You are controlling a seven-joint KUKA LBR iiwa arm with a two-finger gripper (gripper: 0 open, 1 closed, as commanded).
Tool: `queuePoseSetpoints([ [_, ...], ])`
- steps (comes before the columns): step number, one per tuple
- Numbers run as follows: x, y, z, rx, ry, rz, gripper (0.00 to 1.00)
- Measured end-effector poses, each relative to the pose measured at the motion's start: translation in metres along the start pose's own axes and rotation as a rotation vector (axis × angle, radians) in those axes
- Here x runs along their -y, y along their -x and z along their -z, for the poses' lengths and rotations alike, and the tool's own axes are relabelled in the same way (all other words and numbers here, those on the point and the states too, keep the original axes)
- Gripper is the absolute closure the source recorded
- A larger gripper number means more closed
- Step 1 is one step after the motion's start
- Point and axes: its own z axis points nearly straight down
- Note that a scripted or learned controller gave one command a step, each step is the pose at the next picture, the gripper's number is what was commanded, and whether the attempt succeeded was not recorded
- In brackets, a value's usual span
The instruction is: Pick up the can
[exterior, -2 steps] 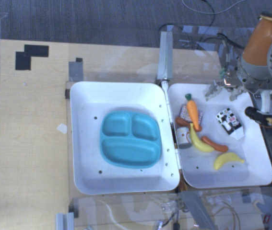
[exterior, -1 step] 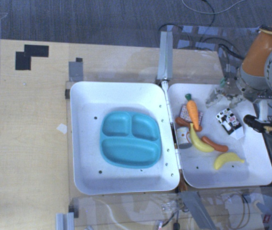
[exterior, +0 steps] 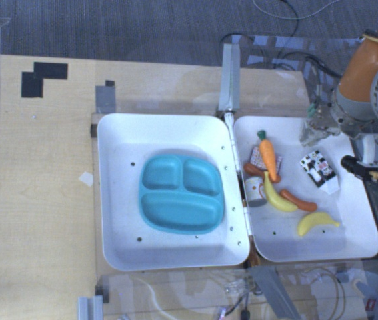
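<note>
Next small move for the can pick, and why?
Probably traverse left and toward the front, to above the can. It lies against the right bin's left wall, beside a banana and below the carrot, while the gripper hangs over the far-right corner.

A blue divided plate (exterior: 181, 194) lies in the left bin (exterior: 115, 245).

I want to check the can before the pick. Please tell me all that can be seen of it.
The can is small, with a pale body and a dark band or end; it looks like metal, though blur hides detail. It seems to lie on its side in the right bin, against the wall next to the left bin. A banana lies close along its right side, a sausage and a carrot just above it. Whether they touch cannot be told. The gripper is far away, near the upper rim.
</note>
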Motion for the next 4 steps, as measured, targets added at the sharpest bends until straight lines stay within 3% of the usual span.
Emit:
queuePoseSetpoints([
  [1, -0.003, -0.001, 0.013, 0.003, 0.008, 0.006, 1.0],
  [2, 0.04, 0.007, 0.001, -0.002, -0.012, -0.266, 1.0],
  [4, 0.035, 0.005, 0.026, -0.002, 0.001, -0.259, 1.0],
])
